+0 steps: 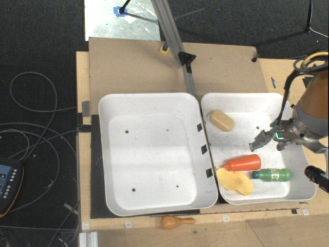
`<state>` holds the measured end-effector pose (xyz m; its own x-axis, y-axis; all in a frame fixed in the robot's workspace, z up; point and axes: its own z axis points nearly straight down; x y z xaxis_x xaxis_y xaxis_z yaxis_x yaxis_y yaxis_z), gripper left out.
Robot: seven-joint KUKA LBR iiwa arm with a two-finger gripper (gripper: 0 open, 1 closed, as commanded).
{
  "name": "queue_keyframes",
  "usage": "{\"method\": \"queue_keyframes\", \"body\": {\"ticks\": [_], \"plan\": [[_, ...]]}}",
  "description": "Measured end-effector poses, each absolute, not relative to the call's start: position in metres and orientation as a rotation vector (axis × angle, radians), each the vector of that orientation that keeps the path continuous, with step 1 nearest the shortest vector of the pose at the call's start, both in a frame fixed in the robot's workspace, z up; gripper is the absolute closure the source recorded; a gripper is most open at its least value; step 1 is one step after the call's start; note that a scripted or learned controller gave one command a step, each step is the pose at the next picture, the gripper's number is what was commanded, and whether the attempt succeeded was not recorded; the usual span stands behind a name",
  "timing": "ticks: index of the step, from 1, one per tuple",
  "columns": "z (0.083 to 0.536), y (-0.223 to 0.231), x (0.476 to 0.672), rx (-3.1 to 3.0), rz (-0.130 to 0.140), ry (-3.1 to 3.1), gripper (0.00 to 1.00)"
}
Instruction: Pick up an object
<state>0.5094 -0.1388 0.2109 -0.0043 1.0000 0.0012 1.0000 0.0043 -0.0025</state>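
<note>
Hovering over the right bin (257, 101), the gripper (258, 141) sits above bare floor, just up from the carrot (242, 163). Nothing between the fingers; they look spread, released.

Camera view, right bin: four candidates.
- Tan block (222, 120), alone near the upper left corner, apart from the rest. Open floor around it.
- Carrot, lying left-right, nearest the gripper.
- Green bottle (272, 175), on its side, just right of and below the carrot, the two close or touching; cannot tell which.
- Yellow piece (236, 182), soft-looking, irregular, against the carrot's lower edge and close to the bin's front wall.

Left bin (149, 99): only the white floor with a few dark dots. An orange thing (177, 221) lies on the bench, outside both bins, by the front edge.

Judgement on the step: approach and pick a target.
- The carrot is the short move, but the cluster is tight. Fingers should straddle it across its narrow width, one above and one below, and the lower finger risks landing on the yellow piece.
- The tan block looks the cleaner grasp: isolated, compact, room for both fingers.
- Either way, centre over the body before descending, come straight down, close only once low, then lift slowly.
</note>
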Motion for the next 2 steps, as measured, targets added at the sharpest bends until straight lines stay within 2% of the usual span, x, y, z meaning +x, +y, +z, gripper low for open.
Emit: {"method": "queue_keyframes", "body": {"ticks": [1, 2], "plan": [[0.213, -0.139, 0.510, -2.219, -0.002, -2.225, 0.00], [0.153, -0.132, 0.513, -2.218, 0.003, -2.220, 0.00]]}}
